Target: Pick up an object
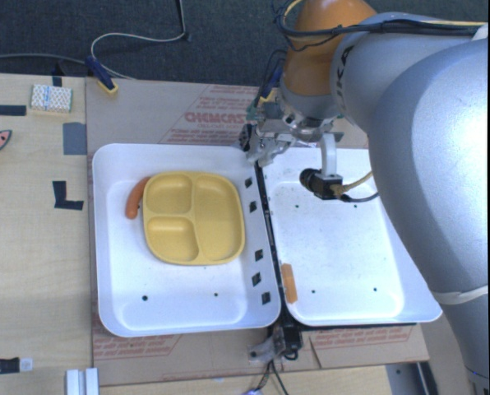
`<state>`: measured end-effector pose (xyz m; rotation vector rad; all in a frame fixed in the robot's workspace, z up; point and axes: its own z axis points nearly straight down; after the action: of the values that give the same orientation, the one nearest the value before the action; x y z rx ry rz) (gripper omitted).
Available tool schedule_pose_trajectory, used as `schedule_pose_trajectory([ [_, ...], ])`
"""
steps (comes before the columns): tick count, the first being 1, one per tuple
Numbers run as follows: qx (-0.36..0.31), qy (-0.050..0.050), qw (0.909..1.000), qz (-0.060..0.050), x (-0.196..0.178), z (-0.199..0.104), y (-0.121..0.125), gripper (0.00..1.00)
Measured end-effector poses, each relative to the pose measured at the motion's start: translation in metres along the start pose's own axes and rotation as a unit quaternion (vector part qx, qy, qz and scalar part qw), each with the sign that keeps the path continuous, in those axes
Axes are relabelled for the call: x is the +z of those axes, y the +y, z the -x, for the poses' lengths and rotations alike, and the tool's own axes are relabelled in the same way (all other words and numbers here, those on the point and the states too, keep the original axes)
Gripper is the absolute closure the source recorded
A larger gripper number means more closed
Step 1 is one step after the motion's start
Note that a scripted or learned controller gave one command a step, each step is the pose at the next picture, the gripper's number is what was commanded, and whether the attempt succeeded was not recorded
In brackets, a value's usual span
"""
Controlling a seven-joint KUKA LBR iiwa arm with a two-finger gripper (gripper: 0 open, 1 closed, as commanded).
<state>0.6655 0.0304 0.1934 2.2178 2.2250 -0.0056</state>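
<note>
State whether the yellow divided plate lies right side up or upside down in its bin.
Right side up. The yellow divided plate lies flat in the left bin with its three hollow compartments facing upward.

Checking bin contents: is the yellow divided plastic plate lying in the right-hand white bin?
No, the yellow divided plastic plate lies in the left white bin.

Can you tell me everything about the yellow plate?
The yellow plate is a rounded square that looks like smooth plastic. Raised ridges split it into three compartments: two at the top and one at the lower left. It lies flat, right side up, in the left bin, toward that bin's upper middle. A small orange carrot-like piece lies right against its left edge. The pincer is away from it.
</note>
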Motion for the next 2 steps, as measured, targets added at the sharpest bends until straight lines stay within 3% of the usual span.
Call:
schedule_pose_trajectory([
  [1, 0.0, 0.0, 1.0, 0.0, 0.0001, 0.0003, 0.0, 0.0],
  [2, -0.001, -0.001, 1.0, 0.0, -0.0094, -0.0002, -0.0001, 1.0],
])
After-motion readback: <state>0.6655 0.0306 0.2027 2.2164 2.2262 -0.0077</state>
